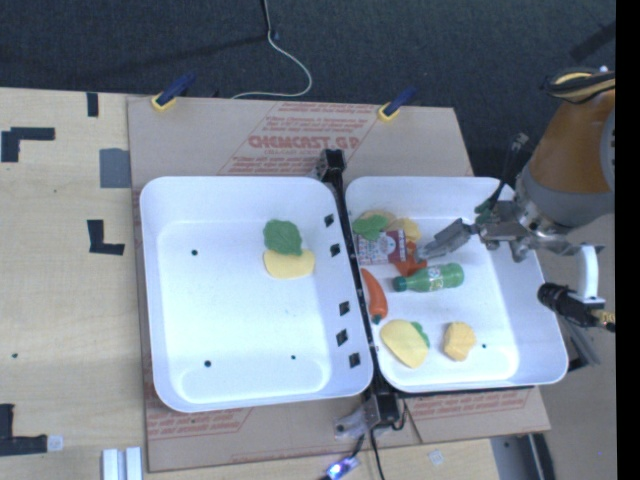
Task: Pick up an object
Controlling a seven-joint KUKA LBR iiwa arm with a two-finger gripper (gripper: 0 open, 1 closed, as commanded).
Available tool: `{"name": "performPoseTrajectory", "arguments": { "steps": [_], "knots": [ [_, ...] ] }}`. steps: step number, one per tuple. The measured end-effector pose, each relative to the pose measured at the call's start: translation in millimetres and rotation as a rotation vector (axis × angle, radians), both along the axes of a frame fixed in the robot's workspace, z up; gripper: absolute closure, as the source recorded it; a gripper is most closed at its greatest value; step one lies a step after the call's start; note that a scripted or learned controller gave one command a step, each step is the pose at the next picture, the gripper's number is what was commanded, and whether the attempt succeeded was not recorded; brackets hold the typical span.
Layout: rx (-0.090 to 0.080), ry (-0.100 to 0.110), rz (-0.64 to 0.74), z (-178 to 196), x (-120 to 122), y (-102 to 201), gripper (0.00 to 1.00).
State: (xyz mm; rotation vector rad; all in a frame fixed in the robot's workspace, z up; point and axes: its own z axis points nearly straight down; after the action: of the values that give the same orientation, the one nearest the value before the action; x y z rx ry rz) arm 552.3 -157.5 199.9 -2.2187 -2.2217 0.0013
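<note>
- Cables and a small lit part [350, 460] at the bench's near edge, below the seam between the two bins; too blurred to identify.
- Left bin [170, 298]: white, shallow. Holds a green leafy piece [283, 235] touching a pale yellow piece [288, 263] just below it, both toward the far right part of the floor.
- Right bin [520, 358]: white, shallow. Contents:
  - yellow lump with a green edge [405, 341], near front;
  - small yellow-orange chunk [459, 340], just beside it;
  - orange carrot-like stick [374, 293] along the dividing wall;
  - green bottle [432, 279], lying on its side;
  - cluster at the far left corner: green piece [369, 225], yellow piece [405, 230], red-and-white packet [397, 248], overlapping and hard to separate.
- Gripper [436, 241]: reaches in from the right, low over the right bin, tips just above the bottle and beside the packet. Cannot tell whether it is released or clenched; nothing is visibly grasped.
- Arm [570, 168]: grey with orange band, partly cut off at the right.
- Cardboard sheet [290, 143] under both bins, red printing, with blue-and-yellow clamps [172, 92] at its far corners.
</note>
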Motion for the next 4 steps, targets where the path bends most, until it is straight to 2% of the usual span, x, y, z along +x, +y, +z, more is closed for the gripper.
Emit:
{"name": "performPoseTrajectory", "arguments": {
  "steps": [1, 2, 3, 4],
  "knots": [
    [0.002, 0.003, 0.005, -63, 54, 54, 0.00],
    [0.003, -0.010, 0.010, 29, 74, 143, 0.00],
    [-0.001, 0.002, 0.003, -17, 107, 177, 0.00],
    [-0.003, 0.000, 0.002, -5, 107, 174, 1.00]
  ]
}}
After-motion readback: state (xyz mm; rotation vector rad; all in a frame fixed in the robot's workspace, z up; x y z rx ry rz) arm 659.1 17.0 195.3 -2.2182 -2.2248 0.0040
